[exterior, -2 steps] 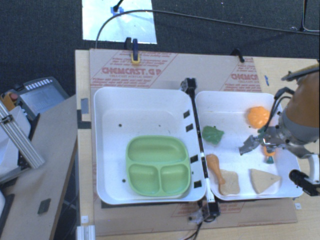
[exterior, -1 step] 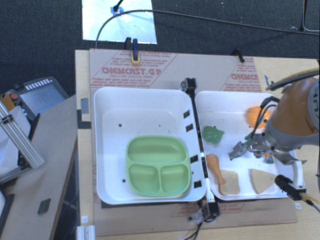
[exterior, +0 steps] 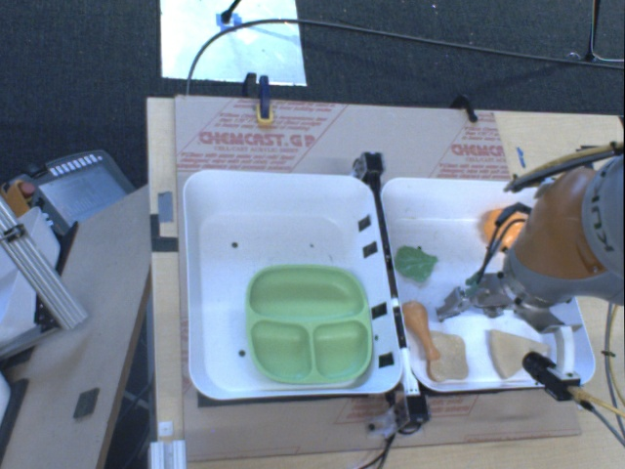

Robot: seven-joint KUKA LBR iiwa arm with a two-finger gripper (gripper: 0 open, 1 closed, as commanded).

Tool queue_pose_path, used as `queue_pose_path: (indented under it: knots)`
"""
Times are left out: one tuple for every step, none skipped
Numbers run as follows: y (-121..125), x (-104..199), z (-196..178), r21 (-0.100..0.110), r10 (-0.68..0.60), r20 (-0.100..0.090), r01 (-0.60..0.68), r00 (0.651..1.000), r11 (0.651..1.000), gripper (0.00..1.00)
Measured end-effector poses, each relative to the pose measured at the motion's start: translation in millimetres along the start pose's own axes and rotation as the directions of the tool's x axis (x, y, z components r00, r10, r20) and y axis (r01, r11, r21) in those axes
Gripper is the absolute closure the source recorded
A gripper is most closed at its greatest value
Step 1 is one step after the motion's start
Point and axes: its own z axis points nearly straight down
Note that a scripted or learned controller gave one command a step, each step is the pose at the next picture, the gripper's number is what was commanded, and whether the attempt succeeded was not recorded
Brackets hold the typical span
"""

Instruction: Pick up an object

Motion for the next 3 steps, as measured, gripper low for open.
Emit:
queue_pose_path:
  knots:
    - [2,0,-13,-0.006,0.000,0.002,0.000,1.000,1.000,1.00]
    - [-3,-2,-75,-0.008,-0.002,0.003,0.002,1.000,1.000,1.00]
    - [-2,-9,-138,-0.011,-0.003,0.004,0.003,1.000,1.000,1.00]
